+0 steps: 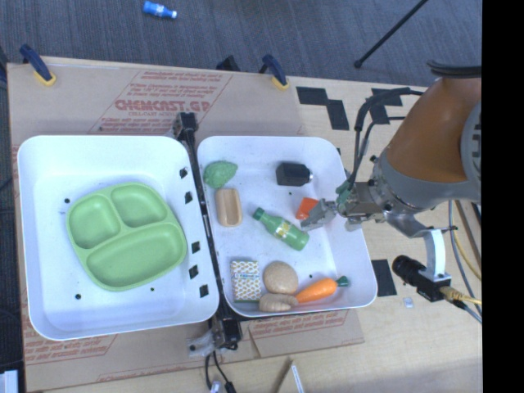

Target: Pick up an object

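Gripper: the gripper (326, 211) sits low at the right bin's (246, 150) right side, beside a small orange item (306, 207); whether it grips anything, cannot tell.
Green bottle (281, 228): lying mid-bin, just left of it.
Left bin (41, 219): green divided plate (125, 234).

Two white bins (33, 219) sitting on brown cardboard (164, 97) printed with red lettering. Left bin holding a pale green tray (125, 236). Right bin (327, 150) showing a green leaf (219, 173), tan bun (228, 206), black block (292, 173), green bottle (281, 228) with yellow label, orange piece (306, 208), patterned cracker (245, 279), beige potato (280, 277), orange carrot (318, 290) with green tip. Arm (434, 137) showing orange and grey. Blue bottle (159, 10) lying on dark grey carpet (98, 15). Blue-yellow clamps (37, 64) gripping the cardboard edge.
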